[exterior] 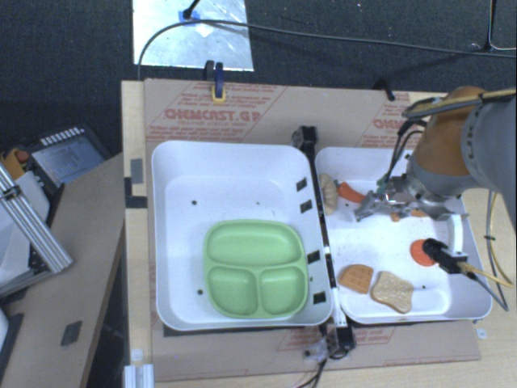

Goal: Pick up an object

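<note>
Evidently the step in hand is the approach: the hand point(371, 208) sits low over the upper part of the right bin point(380, 253), with nothing seen held in it. Whether it is set wide or narrow I cannot tell, as the wrist hides that from this angle.

The things to pick from all lie in that bin. A slim orange piece point(350, 191) is just beside the hand, on its left, and a pale beige piece point(329, 192) lies beyond it against the bin's left wall. A round orange-red piece point(419, 251) is lower down on the right, and 2 toast slices point(355, 278) point(393, 291) lie side by side near the front edge. The left bin point(186, 176) holds 1 green tray point(254, 265), well apart from the hand.

By my judgement the slim orange piece is the likeliest target. The next move calls for a small shift left to centre over it, then a straight drop and a firm close without nudging the pale beige piece.
</note>
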Robot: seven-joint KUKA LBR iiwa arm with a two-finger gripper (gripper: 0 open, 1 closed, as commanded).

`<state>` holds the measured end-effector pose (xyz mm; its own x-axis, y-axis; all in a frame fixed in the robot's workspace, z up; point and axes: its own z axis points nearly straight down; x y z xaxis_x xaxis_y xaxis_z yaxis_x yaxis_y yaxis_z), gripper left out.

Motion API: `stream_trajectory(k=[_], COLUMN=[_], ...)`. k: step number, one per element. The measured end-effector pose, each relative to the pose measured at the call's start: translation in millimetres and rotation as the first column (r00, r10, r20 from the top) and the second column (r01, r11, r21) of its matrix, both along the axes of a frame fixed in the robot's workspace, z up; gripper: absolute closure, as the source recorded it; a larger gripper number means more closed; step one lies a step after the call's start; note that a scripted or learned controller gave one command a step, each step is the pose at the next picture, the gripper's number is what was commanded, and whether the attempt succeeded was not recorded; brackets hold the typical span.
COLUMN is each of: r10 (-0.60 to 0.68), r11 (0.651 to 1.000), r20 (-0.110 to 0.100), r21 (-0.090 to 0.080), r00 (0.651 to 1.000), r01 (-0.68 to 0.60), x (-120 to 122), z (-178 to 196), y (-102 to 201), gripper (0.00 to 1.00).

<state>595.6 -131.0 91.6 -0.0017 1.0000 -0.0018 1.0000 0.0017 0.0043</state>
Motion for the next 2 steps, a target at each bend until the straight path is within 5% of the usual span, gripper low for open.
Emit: stream_trajectory(k=[1,2], r10=[0.001,0.001], r11=[1.0,1.0], r20=[0.004,0.004], r21=[0.0,0.0], r00=[1.0,1.0], r01=[-0.001,-0.001], x=[1.1,5.4], z=[12.2,75.3], y=[-0.1,-6.5], gripper=[1.0,1.0])
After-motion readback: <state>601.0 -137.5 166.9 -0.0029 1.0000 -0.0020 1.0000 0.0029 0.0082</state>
